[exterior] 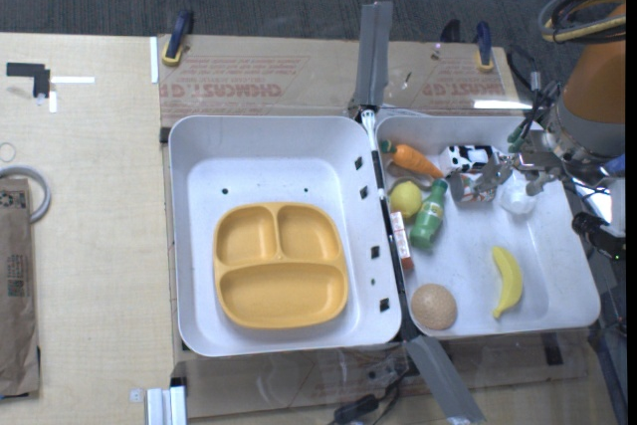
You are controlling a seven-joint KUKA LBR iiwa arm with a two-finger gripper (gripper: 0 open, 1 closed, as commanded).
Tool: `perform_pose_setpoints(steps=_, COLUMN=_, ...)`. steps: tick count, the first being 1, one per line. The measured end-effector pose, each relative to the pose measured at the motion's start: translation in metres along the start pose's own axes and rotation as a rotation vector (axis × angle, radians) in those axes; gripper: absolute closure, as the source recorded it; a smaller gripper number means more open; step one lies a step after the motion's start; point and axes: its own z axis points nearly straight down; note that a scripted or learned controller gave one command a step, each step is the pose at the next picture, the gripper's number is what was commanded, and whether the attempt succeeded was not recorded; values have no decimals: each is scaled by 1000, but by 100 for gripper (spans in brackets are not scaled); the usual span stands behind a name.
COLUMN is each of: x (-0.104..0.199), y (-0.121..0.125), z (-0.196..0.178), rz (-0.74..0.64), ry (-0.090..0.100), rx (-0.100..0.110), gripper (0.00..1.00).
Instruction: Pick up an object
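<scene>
Here, the claw (476,186) is low in the bin on the right (557,304), near its back wall. I cannot tell how the claw is set, because the metal parts look dark and blurry. Nothing can be seen held in it.

Just behind the claw lies a little black and white toy cow (470,155). To the claw's left is a green bottle (429,217), lying tilted, and a yellow lemon (405,198) is touching the bottle. An orange carrot (416,159) lies behind the lemon, close to the back corner. Something small and white (517,201) sits just to the right of the claw.

Nearer the front of that bin lies a yellow banana (508,281), and a round brown ball (434,307) sits in the front left corner.

The grey arm with its orange band (597,85) comes in from the right.

The bin on the left (194,214) holds a yellow plate (281,265) with three parts.
</scene>
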Motion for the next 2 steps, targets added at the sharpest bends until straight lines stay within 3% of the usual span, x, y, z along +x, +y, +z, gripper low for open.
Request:
perform_pose_setpoints(steps=1, x=-33, y=-49, z=105, rz=-64, ry=1, rx=-1, gripper=0)
perform_pose_setpoints(steps=2, x=-35, y=-75, z=106, rz=245, ry=2, rx=1, gripper=0)
